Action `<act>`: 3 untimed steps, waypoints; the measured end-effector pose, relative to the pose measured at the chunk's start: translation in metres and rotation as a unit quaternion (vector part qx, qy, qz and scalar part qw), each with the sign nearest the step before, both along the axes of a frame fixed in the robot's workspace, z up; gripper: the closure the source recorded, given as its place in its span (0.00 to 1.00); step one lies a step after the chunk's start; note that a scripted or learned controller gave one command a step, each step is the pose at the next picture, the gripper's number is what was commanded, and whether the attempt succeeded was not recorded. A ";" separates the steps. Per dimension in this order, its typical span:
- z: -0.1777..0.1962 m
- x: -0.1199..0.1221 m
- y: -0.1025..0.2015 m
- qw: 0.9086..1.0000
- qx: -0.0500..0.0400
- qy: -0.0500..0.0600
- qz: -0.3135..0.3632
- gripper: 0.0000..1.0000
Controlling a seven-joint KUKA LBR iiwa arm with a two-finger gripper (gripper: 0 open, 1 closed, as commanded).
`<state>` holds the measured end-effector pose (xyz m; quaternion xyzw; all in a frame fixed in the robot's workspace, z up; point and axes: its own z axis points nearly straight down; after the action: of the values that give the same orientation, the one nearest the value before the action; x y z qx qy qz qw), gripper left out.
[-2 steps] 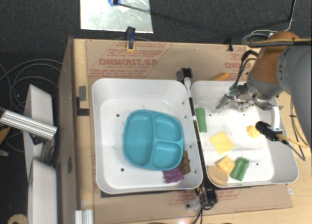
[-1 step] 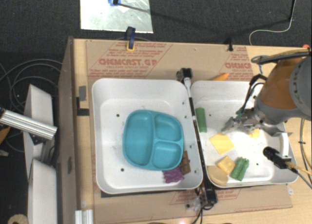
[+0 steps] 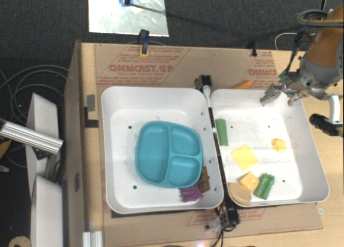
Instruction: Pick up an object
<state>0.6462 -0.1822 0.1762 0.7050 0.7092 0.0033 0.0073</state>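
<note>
The right bin [image 3: 301, 128] holds a green stick [image 3: 221, 131], a flat yellow square [image 3: 244, 157], a small orange-yellow lump [image 3: 278, 144], an orange wedge [image 3: 248, 180], a green bundle [image 3: 264, 185] and a tan round piece [image 3: 239, 194]. My gripper [image 3: 279, 96] hovers over the bin's far right corner, above and apart from all of them. Its fingers [image 3: 267, 97] are spread open with nothing between them.
The left bin [image 3: 121, 133] carries a teal divided plate [image 3: 169, 153], with a purple item [image 3: 189, 193] and a brown item [image 3: 205, 181] at its near right edge. A ridge [image 3: 214, 133] separates the two bins. Cables run behind the arm at the upper right.
</note>
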 end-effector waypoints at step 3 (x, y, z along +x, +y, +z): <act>-0.091 -0.087 0.041 1.000 0.002 0.005 0.002 0.00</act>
<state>0.5593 -0.1409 0.0849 0.7039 0.7103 0.0018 0.0025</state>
